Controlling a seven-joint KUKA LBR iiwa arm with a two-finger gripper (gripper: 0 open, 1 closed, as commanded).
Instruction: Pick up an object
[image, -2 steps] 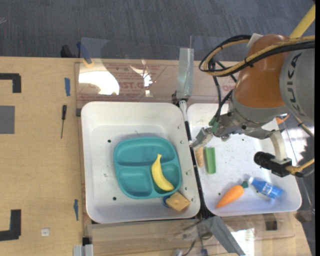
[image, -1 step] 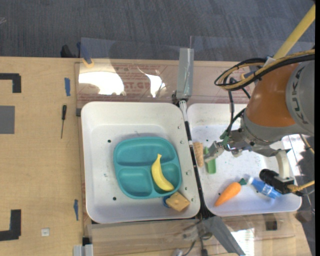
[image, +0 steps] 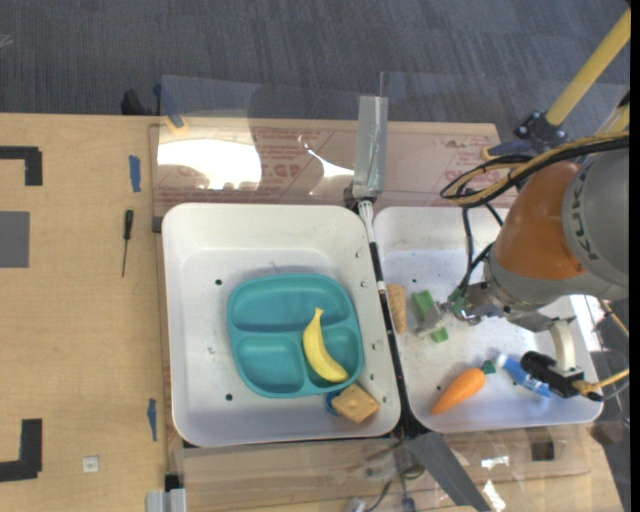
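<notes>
Camera view | gripper (image: 447, 310) low in right bin (image: 420, 240), over green blocks (image: 428, 312); cannot tell how it stands | carrot (image: 460, 390) nearby toward the front, lying free | arm (image: 545, 235) covers bin's right part; blue item (image: 517, 371) hard to identify

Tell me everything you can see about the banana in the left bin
The banana is yellow, smooth and unpeeled, probably a plastic toy. It curves gently, its thin pointed end toward the top of the view and its thicker end toward the bottom. It lies flat on the teal divided tray in the left bin, in the tray's right compartment, crossing the ridge there. Its lower end sits near a tan block by the tray's corner; whether they touch is unclear.
</notes>
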